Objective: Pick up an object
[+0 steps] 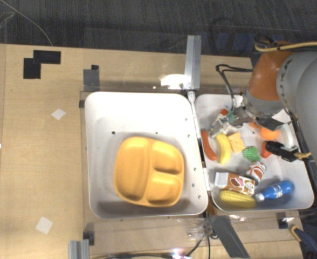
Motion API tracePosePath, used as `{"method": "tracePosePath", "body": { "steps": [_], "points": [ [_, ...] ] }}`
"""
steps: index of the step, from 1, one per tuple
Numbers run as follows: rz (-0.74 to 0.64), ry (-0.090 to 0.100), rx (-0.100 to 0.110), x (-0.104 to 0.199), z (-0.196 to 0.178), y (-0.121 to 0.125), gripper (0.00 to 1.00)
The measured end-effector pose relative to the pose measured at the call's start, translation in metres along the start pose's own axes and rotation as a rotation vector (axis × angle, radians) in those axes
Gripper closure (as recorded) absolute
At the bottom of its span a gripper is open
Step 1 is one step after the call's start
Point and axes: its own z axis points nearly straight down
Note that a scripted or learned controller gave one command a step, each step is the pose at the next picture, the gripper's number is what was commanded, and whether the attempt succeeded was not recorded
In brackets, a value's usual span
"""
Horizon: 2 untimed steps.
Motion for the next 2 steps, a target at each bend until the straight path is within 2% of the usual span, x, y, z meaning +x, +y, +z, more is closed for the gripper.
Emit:
{"method": "tracePosePath", "body": {
  "steps": [1,2],
  "points": [
    [-0.009,-0.007,-0.009,0.0,-0.015,0.004,1.0],
    [0.221,0.001,-0.002,0.075,-0.108,0.071,1.0]
  ]
}}
